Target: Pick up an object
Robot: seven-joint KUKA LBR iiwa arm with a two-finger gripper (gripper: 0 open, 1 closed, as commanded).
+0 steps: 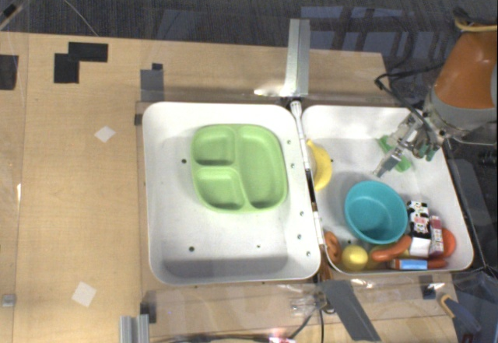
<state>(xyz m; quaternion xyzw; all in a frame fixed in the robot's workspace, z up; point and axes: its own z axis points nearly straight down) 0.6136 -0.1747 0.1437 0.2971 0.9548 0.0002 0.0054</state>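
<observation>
- Nearest you, along the front wall of the right bin (464, 201), lies a crowded row: a yellow ball (355, 257), an orange carrot-like piece (388, 251), a small red-and-blue item (410, 263) and a black-and-white patterned box (419, 218).
- Just behind that row sits a teal bowl (376, 211), upright, touching or nearly touching the items around its front edge.
- A yellow banana-like piece (320, 163) leans against the divider between the bins.
- In the left bin (163, 178) you have a green divided plate (236, 167), flat, near the middle.
- The gripper (391, 163) hangs over the rear of the right bin, behind the bowl and well apart from the front row.
- You can see its fingers spread, with bare bin floor between them; nothing is grasped.
- The arm's orange band (467, 77) shows at the right edge.
</observation>
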